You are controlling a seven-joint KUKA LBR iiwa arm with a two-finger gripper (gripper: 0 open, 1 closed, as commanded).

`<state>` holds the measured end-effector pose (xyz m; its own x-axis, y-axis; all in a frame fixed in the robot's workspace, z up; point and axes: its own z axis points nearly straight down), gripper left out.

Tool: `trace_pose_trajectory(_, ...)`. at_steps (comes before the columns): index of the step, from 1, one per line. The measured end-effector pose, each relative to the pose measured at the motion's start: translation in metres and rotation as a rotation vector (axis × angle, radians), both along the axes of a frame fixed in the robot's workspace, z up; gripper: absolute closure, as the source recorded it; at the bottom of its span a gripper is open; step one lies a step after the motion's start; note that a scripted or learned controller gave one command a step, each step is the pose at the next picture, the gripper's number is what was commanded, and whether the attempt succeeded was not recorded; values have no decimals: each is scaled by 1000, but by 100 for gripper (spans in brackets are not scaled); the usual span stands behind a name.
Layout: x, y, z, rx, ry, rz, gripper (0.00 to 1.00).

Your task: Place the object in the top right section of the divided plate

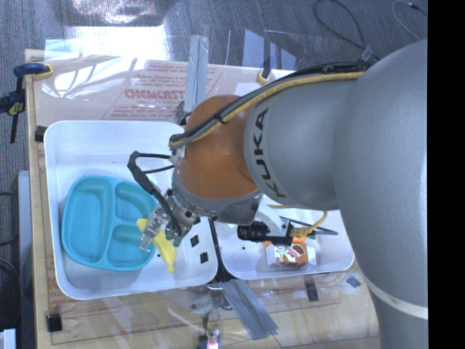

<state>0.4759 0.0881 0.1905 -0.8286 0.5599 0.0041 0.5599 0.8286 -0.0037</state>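
A light blue divided plate lies in the left white bin, toward its front left. My gripper hangs over the plate's right rim, low in the bin. A yellow banana-shaped object sticks out on both sides of the fingertips, one end over the plate's right section and the other pointing down toward the bin's front. The gripper looks shut on it. The orange wrist and grey arm hide the back right of this bin.
In the right white bin, an orange and white packet lies near the front edge. The big grey arm covers most of that bin. A clamp grips the bench's far left corner.
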Motion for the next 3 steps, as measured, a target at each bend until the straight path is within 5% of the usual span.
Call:
trace_pose_trajectory(1, 0, 0, 0, 0, 0, 0, 0)
trace_pose_trajectory(2, 1, 0, 9, 0, 1, 3, 100)
trace_pose_trajectory(3, 1, -42, 1, 1, -4, 39, 100)
